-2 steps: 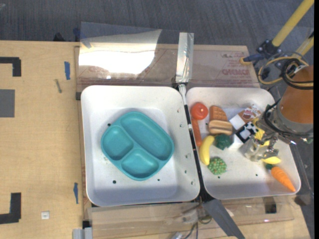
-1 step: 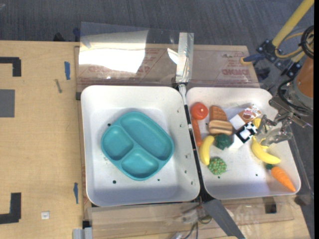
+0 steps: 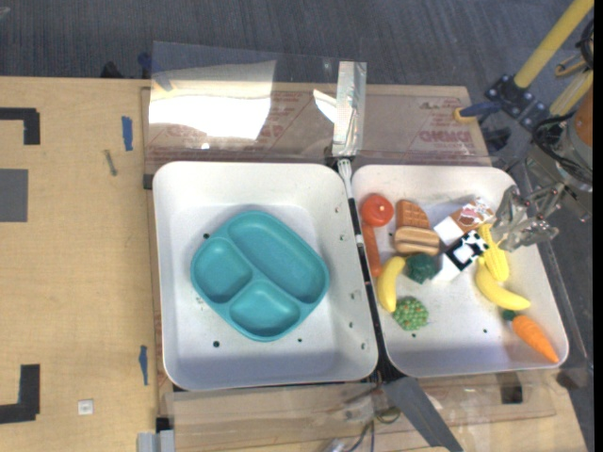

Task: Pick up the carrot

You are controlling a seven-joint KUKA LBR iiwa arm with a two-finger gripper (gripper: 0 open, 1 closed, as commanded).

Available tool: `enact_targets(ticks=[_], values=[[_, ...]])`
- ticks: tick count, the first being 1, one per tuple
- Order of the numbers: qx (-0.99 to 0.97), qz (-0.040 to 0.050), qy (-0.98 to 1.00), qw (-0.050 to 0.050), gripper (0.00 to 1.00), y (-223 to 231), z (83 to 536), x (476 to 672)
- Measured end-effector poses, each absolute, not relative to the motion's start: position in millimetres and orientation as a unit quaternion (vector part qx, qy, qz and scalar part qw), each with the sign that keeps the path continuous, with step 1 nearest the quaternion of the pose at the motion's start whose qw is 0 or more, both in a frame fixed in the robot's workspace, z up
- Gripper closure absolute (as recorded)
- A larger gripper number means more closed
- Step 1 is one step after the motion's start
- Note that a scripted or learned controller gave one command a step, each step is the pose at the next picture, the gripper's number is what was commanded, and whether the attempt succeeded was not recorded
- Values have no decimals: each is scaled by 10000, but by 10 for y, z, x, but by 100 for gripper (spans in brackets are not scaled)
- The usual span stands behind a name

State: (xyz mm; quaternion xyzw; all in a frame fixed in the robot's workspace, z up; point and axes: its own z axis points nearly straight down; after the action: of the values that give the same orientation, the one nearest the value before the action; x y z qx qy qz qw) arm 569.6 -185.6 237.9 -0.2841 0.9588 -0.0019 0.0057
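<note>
I'm hovering my fingers (image 3: 521, 222) at the right bin's far right edge, state unreadable; small orange plastic carrot (image 3: 535, 336) is lying ungrasped in the near right corner.

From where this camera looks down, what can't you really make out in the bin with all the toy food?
- Gripper: its metal blurs into the clutter, so whether it is open or shut is unclear.
- Black-and-white item: too small to identify.
- Carrot: its green top is tucked against the banana; touching or apart, unclear.
- Arm: cut off by the right edge.
</note>
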Motion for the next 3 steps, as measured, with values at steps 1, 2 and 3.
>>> enact_targets(ticks=[1, 2, 3], values=[[-2837, -12, 9589, 48, 0, -1857, 2369, 5692], [-2294, 25, 9733, 3, 0, -1002, 1752, 5460], [-2445, 14, 9696, 21, 0, -202, 1861, 5421]])
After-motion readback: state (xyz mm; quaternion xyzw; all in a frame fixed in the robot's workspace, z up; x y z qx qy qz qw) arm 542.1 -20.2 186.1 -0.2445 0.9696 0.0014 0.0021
